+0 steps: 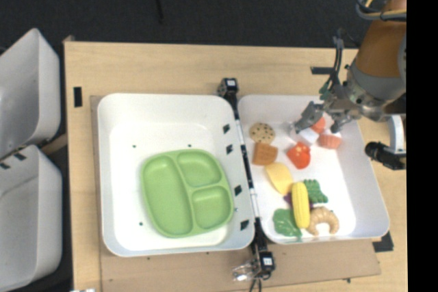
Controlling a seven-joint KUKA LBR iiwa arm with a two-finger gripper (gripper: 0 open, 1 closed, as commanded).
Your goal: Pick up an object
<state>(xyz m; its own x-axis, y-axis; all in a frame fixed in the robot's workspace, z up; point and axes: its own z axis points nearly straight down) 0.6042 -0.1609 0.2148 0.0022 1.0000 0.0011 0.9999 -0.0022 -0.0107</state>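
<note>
My gripper (pixel 320 122) hangs over the back of the right bin (pixel 363 198), its two fingers spread open. A small orange-red piece (pixel 318 124) lies in the gap between them and touches neither finger. A salmon-pink piece (pixel 330 141) sits just in front of the right finger (pixel 339 121). Closer to the middle of the bin lie a red toy pepper (pixel 299 156), an orange-brown block (pixel 265 154), a round cookie (pixel 261 131) and a pale yellow piece (pixel 278 176).
At the bin's front are a corn cob (pixel 300 204), green toy vegetables (pixel 315 191), a green leaf (pixel 285 223) and a croissant (pixel 324 219). The left bin (pixel 120 126) holds a green divided plate (pixel 188 193). A ridge with clips separates the bins.
</note>
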